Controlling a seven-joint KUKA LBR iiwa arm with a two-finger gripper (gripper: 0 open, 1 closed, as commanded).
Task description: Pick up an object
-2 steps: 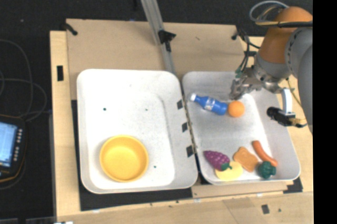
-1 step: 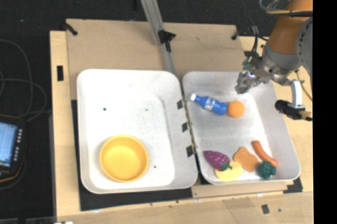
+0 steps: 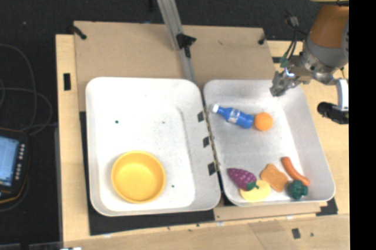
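From above, the gripper (image 3: 280, 88) is seen poised over the right bin's (image 3: 311, 131) far edge; whether the jaws are parted cannot be told. An orange ball (image 3: 264, 121) is found touching a blue bottle (image 3: 233, 116) mid-bin. A yellow bowl (image 3: 138, 176) is seated in the left bin (image 3: 141, 102).

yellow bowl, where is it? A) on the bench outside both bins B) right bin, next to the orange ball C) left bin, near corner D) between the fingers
C: the yellow bowl sits in the left bin, toward its near-left corner, apart from the toys in the right bin.
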